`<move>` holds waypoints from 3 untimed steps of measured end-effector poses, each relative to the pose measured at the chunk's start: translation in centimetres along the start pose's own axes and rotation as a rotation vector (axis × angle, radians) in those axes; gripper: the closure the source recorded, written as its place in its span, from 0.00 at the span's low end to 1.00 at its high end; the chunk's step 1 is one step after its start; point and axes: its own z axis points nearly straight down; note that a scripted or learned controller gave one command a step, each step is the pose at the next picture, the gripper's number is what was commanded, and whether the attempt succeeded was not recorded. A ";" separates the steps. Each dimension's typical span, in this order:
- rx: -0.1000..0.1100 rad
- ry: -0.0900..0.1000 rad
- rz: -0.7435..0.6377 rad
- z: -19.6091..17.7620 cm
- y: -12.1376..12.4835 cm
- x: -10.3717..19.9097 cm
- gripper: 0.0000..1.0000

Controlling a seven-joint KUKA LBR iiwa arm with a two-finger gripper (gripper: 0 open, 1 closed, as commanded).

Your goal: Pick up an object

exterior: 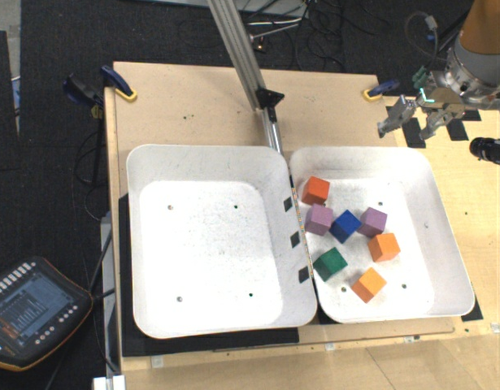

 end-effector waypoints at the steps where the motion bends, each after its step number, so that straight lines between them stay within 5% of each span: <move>1: -0.004 -0.001 -0.002 -0.3 0.1 0.0 0.00; 3: -0.001 -0.001 -0.001 10.2 0.1 -0.3 0.00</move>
